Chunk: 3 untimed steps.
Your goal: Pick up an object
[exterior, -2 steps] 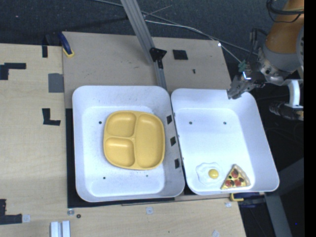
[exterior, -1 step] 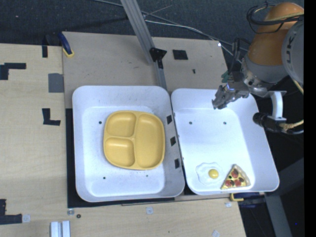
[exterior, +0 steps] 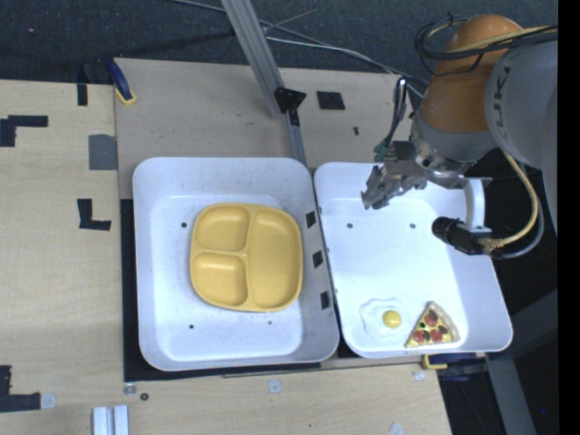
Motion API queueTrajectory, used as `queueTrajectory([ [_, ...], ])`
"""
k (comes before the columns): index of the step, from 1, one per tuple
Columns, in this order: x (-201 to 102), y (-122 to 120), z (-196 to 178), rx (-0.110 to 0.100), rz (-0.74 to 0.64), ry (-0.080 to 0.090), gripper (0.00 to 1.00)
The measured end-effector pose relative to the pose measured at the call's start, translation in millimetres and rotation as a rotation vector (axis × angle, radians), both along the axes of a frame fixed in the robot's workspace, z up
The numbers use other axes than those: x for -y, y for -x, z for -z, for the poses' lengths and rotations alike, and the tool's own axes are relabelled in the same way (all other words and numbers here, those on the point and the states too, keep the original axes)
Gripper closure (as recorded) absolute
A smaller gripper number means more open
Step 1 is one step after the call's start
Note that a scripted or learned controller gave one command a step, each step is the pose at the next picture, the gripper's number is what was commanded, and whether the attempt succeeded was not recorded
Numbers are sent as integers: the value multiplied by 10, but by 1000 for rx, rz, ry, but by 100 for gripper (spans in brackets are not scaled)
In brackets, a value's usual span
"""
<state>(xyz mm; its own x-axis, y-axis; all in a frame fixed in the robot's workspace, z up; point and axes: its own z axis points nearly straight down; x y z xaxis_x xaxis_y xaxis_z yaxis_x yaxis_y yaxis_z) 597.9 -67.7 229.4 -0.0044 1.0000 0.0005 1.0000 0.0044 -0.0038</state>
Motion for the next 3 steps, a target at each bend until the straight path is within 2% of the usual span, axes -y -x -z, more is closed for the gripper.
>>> queueTrajectory([
  [1, -455, 266, -17, 0, 0, -1, 100],
  [3, -1489, 544, 186, 0, -2, 0, 100],
])
